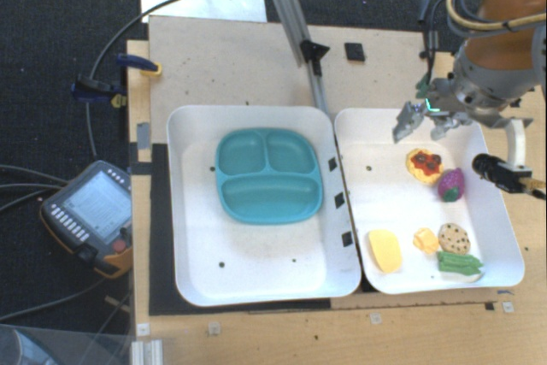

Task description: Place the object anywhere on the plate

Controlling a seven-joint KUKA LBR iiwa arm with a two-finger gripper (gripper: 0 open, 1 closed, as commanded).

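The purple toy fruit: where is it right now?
The purple toy fruit lies in the right bin, near its right wall, just right of the small pizza and below the gripper.

Off to the left of the bench, a grey pendant (88, 216) lies on dark carpet with its screen up and black cables (102, 64) looping round it. Blue clamps (109, 83) grip the bench's left edge. A metal pole (286, 0) slants down to the gap between the two white bins (256, 269).
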